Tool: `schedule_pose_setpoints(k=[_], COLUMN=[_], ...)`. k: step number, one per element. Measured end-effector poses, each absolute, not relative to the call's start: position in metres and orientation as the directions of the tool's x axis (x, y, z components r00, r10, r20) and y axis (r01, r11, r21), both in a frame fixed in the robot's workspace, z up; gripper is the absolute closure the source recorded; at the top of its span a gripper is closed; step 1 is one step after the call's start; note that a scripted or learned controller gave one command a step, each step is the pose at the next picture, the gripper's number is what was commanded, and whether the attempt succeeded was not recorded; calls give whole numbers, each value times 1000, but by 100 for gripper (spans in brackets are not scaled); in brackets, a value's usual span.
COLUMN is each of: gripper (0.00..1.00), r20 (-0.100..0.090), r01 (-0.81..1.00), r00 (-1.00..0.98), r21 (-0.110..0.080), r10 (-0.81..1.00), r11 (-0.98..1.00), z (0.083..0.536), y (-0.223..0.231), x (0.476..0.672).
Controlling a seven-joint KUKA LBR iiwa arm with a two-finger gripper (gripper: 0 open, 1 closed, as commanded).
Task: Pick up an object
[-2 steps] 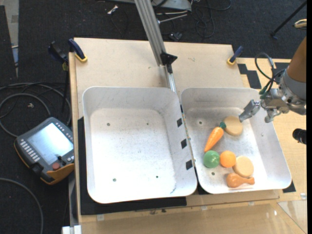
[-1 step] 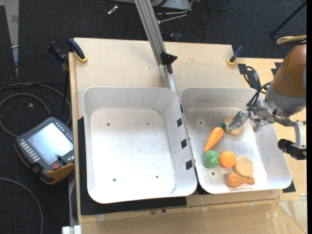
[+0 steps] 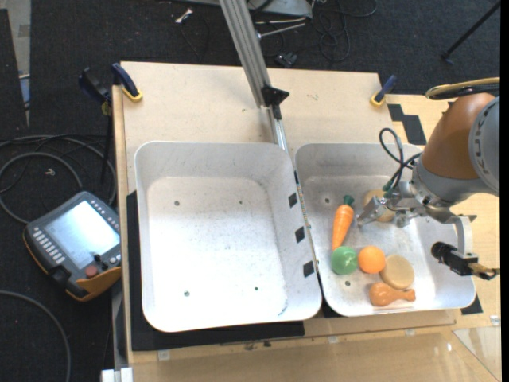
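Several toy foods lie in the right bin [image 3: 445, 293]. An orange carrot [image 3: 342, 223] with a green top lies near the bin's left wall. Below it sit a green ball [image 3: 344, 260] and an orange ball [image 3: 371, 259], side by side. A beige round piece [image 3: 398, 271] and an orange pear-shaped piece [image 3: 390, 294] lie nearest the front edge. My gripper [image 3: 384, 210] hangs low over the middle of this bin, just right of the carrot's top and above the orange ball. A small beige thing [image 3: 375, 198] shows right by the gripper, partly hidden.
The left bin [image 3: 159, 165] adjoins the right one along a shared wall. A slanted metal pole [image 3: 248, 46] crosses the bench's back. A teach pendant [image 3: 73, 247] lies on the floor at left. Yellow-tipped clamps [image 3: 129, 86] [image 3: 382, 92] grip the back corners.
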State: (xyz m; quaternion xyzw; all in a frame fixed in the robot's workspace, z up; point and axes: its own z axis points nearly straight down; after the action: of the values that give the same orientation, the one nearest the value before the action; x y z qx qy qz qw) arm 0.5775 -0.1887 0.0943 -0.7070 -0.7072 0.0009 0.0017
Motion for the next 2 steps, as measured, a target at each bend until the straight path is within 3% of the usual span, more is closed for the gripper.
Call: schedule_pose_setpoints(k=[1,2], gripper=[100,100], r20=[-1,-2], r01=[1000,1000], r00=[0,-2], r21=[2,6], r10=[1000,1000], r11=[0,2], z=[108,172], y=[-190,-187], x=[579,581])
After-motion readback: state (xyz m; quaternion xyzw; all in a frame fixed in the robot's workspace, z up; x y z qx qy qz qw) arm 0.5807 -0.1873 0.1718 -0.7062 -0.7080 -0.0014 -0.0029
